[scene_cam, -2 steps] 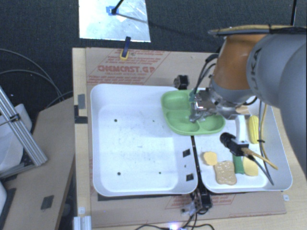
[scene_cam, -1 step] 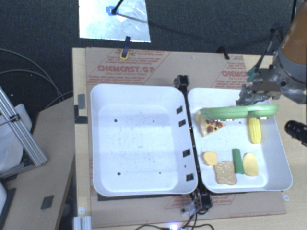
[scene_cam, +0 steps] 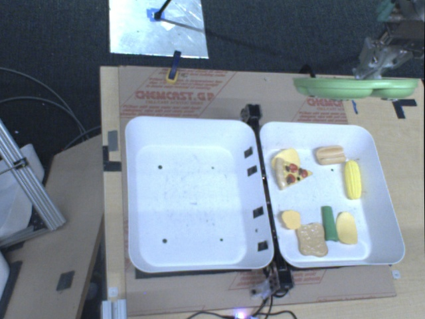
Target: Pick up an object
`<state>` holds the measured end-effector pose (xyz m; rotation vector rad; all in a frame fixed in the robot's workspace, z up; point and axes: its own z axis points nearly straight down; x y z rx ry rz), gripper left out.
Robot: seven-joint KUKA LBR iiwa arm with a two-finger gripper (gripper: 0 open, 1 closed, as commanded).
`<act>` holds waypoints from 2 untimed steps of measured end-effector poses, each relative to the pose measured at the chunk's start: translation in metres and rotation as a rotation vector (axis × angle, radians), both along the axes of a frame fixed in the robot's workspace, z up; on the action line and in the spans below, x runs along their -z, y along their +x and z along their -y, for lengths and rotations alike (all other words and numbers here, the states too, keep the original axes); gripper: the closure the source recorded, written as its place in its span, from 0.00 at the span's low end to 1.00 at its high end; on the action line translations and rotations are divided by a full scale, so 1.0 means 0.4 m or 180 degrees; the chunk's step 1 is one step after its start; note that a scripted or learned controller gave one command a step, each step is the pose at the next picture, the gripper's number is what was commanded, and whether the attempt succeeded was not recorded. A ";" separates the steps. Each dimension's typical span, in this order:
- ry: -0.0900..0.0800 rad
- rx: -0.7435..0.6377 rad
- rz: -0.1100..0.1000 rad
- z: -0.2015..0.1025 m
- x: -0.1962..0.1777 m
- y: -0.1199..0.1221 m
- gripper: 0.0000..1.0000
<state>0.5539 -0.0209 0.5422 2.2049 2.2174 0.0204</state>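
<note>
The right bin [scene_cam: 378, 145] holds several toy foods. A pizza slice [scene_cam: 291, 169] lies at its left, a tan bread roll [scene_cam: 330, 155] at the back, and a yellow corn cob [scene_cam: 353, 179] at the right. Near the front lie a small orange-yellow piece [scene_cam: 290, 219], a green stick [scene_cam: 327, 223], a yellow oval piece [scene_cam: 346, 227] and a beige toast [scene_cam: 311, 239]. My gripper [scene_cam: 381, 52] hangs at the top right, beyond the back edge of the right bin and well away from all the items.
The left bin [scene_cam: 192, 198] stands beside the right one, joined by a black divider [scene_cam: 262, 191]. A flat green disc shape [scene_cam: 355, 86] lies just behind the right bin, under the gripper. A shiny metal plate [scene_cam: 158, 18] lies on the floor at the back left.
</note>
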 end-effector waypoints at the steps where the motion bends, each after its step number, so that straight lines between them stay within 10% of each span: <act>1: 0.0009 -0.0005 -0.0053 -0.088 0.017 -0.119 1.00; 2: -0.0001 0.0028 -0.0104 0.061 0.526 -0.144 1.00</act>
